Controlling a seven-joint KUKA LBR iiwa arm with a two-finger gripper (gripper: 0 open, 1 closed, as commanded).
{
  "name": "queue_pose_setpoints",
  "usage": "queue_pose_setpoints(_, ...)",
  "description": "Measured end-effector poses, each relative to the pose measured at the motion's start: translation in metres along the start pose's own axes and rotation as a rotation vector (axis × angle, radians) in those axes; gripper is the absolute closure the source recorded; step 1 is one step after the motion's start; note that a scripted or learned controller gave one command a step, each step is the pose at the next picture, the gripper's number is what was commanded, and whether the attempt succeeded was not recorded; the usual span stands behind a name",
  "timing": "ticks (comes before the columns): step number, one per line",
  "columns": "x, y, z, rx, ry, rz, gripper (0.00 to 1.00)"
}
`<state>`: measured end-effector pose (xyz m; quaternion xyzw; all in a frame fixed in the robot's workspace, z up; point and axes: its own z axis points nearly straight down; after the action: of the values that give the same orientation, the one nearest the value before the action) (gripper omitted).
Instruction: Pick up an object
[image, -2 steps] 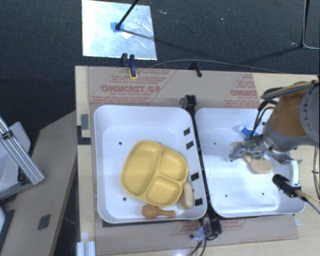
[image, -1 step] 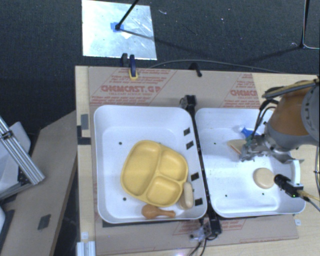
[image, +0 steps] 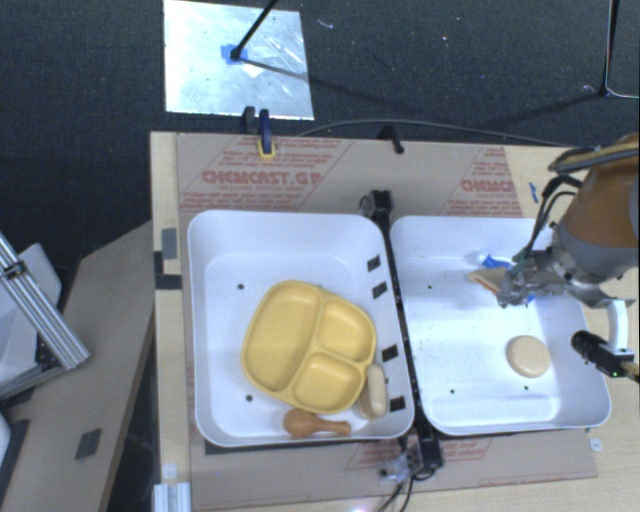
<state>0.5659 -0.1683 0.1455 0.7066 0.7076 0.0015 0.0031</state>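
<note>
While the gripper (image: 517, 287) hangs low in the right bin (image: 440, 400), nothing is lifted | target candidates: 1 small tan-and-blue object (image: 487, 273) just left of it, round beige piece (image: 527, 356) nearer | grasp state: cannot tell | left: grip, raise

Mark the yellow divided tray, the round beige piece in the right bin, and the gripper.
yellow divided tray (image: 310, 345), camera view, on its central ridge.
round beige piece (image: 527, 356), camera view, on its top face.
gripper (image: 518, 290), camera view, at its tip over the right bin.
</note>
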Motion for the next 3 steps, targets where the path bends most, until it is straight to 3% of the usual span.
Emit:
queue_pose_setpoints(2, 0.005, -0.009, -0.111, -0.001, 0.000, -0.004, 1.00)
queue_pose_setpoints(3, 0.061, -0.023, -0.108, 0.005, 0.004, -0.007, 1.00)
